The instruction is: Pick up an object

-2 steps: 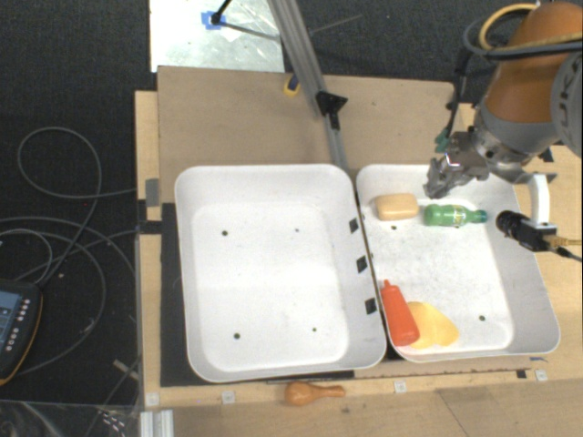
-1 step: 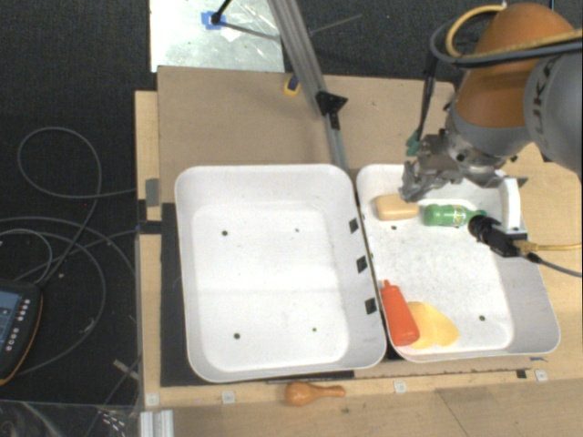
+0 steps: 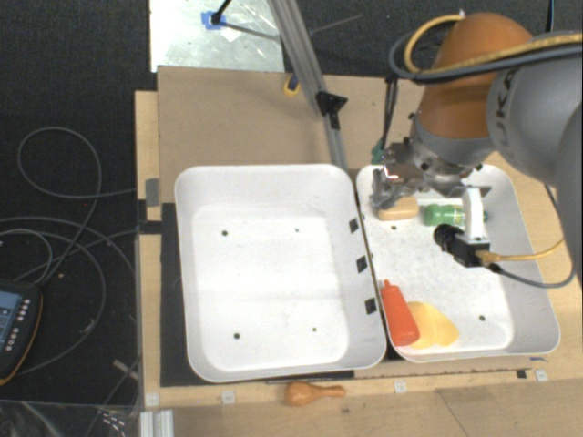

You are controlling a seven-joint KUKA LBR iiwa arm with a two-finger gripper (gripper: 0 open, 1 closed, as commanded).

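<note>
- Gripper (image 3: 393, 182), metallic, low in the right bin's (image 3: 528, 330) upper left; finger state: cannot tell.
- Flat tan block (image 3: 398, 211) just below it; green cylinder (image 3: 444, 214) beside.
- Glossy orange bottle (image 3: 398, 312) and soft yellow lump (image 3: 434, 324) lower left.

The arm (image 3: 510, 80) is cut off by the right and top edges. Its wrist covers the far part of the right bin (image 3: 528, 326) and the far edge of a tan block (image 3: 398, 211). A green object (image 3: 443, 214) behind a white bracket (image 3: 475, 215) is too blurred to identify.
</note>
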